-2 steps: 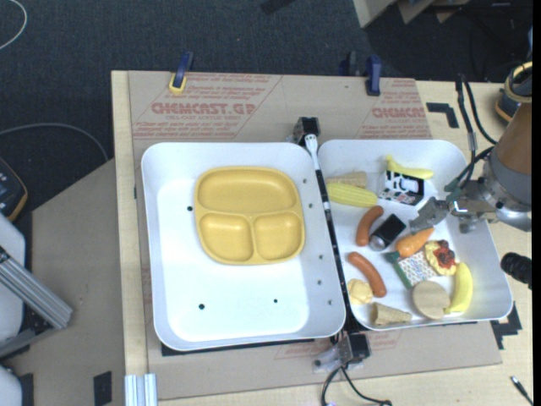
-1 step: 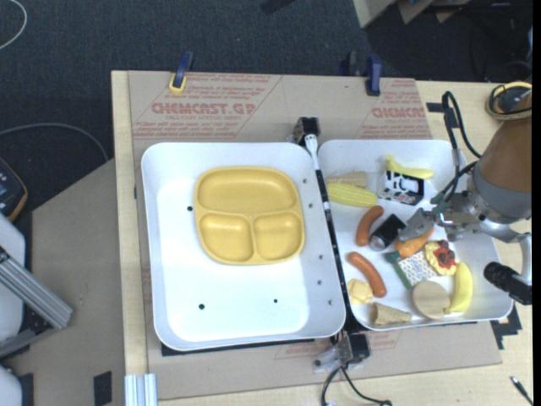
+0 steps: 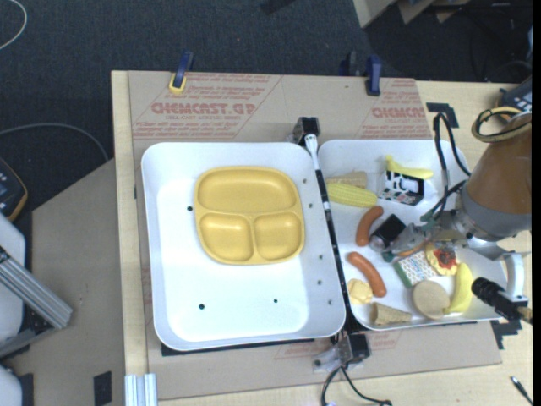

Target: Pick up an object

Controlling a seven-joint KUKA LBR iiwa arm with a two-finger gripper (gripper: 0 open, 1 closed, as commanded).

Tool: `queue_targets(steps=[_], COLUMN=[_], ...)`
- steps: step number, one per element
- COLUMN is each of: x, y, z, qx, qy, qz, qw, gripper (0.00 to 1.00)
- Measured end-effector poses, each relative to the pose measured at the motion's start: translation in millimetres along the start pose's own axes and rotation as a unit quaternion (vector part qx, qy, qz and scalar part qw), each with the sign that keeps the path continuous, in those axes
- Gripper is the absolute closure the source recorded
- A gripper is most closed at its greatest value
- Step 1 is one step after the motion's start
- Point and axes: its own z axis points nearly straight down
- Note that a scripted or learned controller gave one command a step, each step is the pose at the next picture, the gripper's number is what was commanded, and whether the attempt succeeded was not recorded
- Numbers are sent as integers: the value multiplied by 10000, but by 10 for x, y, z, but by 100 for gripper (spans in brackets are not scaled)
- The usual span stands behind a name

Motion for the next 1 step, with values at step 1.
queue_targets(steps=[1], x=[-32], y=[63], z=[86], qx=[-57], qy=[-20], qz=[2], qw=[10000], gripper=[0])
